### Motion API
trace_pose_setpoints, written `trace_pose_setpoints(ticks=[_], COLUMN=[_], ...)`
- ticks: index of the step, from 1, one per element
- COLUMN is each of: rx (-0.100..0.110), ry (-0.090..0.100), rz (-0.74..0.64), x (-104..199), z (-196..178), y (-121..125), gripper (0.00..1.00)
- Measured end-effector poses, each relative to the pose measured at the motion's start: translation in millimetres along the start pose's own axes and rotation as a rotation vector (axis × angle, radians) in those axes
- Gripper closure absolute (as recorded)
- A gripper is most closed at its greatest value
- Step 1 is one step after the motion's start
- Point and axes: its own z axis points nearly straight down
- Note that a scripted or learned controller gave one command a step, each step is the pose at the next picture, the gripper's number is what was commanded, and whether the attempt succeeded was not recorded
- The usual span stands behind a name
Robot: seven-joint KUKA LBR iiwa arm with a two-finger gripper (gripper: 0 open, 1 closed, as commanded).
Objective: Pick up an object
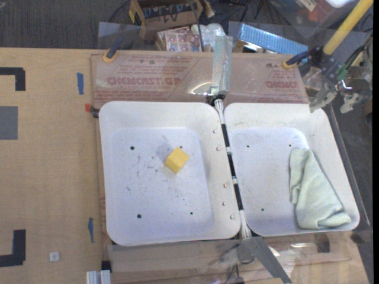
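**A:** What is there to pick up?

**B:** Two things. A small yellow block [176,160] lies near the middle of the left bin [112,218], well away from every wall. A pale green cloth [314,191] lies in the right bin [260,218], bunched along its right wall and running toward the near right corner.

**A:** Why does that placement matter?

**B:** The block sits on flat floor with open space all around it, so I'd judge it the easier target: a hand coming straight down has room on either side. The cloth is pressed up to the wall, which leaves little room on that side, though soft folds can be pinched from above.

**A:** And where is the hand?

**B:** At the far right, past the far corner of the right bin, there is metal gear [331,81] below a yellow bar [352,19]. It's a cluttered patch, and I cannot tell whether the hand is open or closed, or even pick it out cleanly. Nothing from either bin is up there with it.

**A:** So the task hasn't begun?

**B:** In my view it's at the start. Both things rest in their bins on the desk [47,158], untouched.

**A:** Any risk?

**B:** The block is small; a slightly off descent could nudge it aside rather than catch it.
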Motion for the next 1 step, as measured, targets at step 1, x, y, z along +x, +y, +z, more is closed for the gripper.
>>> trace_pose_setpoints(ticks=[1], rx=[0.0], ry=[0.001], rz=[-0.372], x=[83.7], z=[-23.2], y=[-74.2], gripper=[0.0])
